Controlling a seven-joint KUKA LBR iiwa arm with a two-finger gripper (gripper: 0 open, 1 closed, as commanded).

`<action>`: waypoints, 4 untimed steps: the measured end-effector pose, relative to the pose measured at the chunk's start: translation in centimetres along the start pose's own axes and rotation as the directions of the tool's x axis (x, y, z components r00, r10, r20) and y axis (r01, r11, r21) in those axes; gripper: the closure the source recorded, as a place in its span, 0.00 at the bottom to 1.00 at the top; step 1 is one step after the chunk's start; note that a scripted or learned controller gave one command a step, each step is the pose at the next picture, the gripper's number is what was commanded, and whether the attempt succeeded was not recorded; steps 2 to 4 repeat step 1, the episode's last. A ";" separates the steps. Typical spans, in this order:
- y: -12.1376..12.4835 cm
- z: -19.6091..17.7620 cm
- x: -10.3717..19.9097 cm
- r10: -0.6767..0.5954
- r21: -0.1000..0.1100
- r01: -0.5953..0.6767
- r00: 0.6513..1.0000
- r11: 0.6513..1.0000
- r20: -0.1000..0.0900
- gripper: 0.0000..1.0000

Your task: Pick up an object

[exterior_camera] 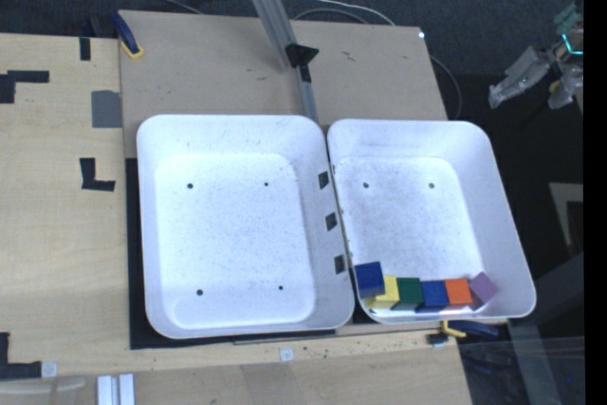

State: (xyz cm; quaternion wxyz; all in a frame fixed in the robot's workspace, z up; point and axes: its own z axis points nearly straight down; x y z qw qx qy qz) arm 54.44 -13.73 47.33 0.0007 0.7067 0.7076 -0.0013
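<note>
Coloured blocks (422, 291) lined along right bin's (474, 147) near wall; gripper (539, 76) far right, off the bench, grip state indiscernible.

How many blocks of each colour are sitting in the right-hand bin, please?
Blue blocks: 2
Yellow block: 1
Green block: 1
Orange block: 1
Purple block: 1
Total: 6, in a row along the near wall of the right bin.

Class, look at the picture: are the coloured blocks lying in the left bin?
No, the coloured blocks sit along the near wall of the right bin.
</note>
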 end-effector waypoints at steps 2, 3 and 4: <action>0.0 -1.1 0.0 0.000 -0.001 0.000 1.000 1.000 0.002 1.00; 0.0 -1.1 0.0 0.000 -0.001 0.000 1.000 1.000 0.002 1.00; 0.0 -1.1 0.0 0.000 -0.001 0.000 1.000 1.000 0.002 1.00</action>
